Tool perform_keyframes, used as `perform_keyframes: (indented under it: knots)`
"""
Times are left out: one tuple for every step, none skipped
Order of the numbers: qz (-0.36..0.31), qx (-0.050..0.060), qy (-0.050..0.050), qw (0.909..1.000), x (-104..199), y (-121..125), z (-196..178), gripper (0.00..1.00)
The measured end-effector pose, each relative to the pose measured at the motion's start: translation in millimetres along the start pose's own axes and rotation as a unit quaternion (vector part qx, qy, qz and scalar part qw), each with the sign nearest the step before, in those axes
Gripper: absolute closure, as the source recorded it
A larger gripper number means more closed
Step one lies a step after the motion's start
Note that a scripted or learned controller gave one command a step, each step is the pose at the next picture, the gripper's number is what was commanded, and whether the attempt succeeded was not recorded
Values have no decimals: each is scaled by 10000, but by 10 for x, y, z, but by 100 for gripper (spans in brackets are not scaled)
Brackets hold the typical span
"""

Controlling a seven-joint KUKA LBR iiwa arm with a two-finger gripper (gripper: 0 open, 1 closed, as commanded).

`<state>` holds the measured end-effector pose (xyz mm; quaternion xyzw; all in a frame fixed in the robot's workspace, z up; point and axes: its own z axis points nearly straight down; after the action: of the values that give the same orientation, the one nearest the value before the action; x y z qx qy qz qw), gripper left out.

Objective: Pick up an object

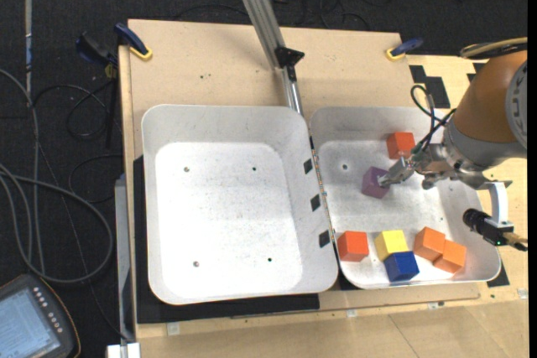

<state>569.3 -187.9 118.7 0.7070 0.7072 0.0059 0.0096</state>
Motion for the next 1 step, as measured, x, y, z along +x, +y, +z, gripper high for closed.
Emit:
perform_keyframes:
  knots:
    - [0,-10,6,10000,9,11,-85,100]
